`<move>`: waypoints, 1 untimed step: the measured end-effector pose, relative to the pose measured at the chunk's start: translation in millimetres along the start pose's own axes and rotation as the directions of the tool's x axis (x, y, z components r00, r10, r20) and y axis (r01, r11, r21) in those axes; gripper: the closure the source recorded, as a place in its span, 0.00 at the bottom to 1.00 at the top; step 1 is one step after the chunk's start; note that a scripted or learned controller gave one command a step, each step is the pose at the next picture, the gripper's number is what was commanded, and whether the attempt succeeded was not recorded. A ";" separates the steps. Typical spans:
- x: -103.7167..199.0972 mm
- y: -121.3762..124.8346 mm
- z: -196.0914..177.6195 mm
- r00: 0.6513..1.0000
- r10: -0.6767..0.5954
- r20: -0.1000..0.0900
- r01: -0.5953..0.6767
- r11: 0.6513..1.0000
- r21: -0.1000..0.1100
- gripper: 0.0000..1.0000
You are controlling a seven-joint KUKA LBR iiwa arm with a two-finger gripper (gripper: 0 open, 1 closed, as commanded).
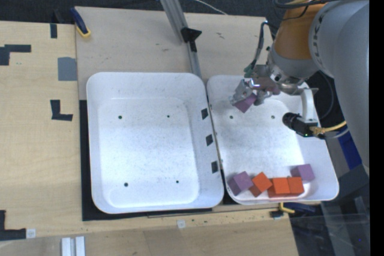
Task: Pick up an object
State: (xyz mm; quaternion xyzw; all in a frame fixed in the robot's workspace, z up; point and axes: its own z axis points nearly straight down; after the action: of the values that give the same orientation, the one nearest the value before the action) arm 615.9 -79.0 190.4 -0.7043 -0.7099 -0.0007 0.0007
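The jaws pinch a purple block above the far end of the right bin — the lift looks to be in hand. Next comes a steady rise — the grip seems shallow, so a jolt could shed it.

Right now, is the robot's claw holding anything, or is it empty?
Gripper: shut on a purple block, which sits between the jaws, lifted above the right bin.

The gripper holds a purple block above the right bin.
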 end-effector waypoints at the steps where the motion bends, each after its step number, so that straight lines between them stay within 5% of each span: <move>1: 70.4 -41.4 -0.7 1.000 0.000 0.000 0.000 1.000 0.005 1.00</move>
State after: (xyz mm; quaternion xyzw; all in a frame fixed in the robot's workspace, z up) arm 573.9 -9.0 191.2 -0.7043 -0.7098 0.0009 0.0023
